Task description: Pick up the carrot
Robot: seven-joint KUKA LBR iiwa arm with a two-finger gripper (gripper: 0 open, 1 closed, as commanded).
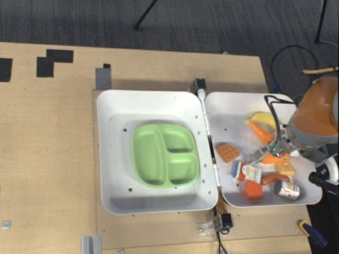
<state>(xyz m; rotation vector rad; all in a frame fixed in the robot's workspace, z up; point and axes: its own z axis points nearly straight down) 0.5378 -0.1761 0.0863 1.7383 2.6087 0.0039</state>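
I have the claw (pixel 274 151) down in the right bin (pixel 228 192), near the worktop's right edge, sitting low among the play food; from up here I cannot tell how it is set. The carrot (pixel 261 132) lies just beyond it, toward the bin's far side, a short orange taper resting against a yellow piece (pixel 264 119) that I take for a banana. I judge it a hard, light plastic toy, smooth enough to slide out of a poor pinch, so I would take it across the thick middle rather than at the narrow tip. There is one carrot, as far as I can count. Around it I make out one waffle-like square (pixel 228 152), one small carton (pixel 248 172), one red-orange block (pixel 253 190), one can (pixel 289 191) and one tan lump (pixel 286 168), all crowded toward the near side of that bin. The left bin (pixel 111 194) holds one green divided plate (pixel 165 154) with three compartments.
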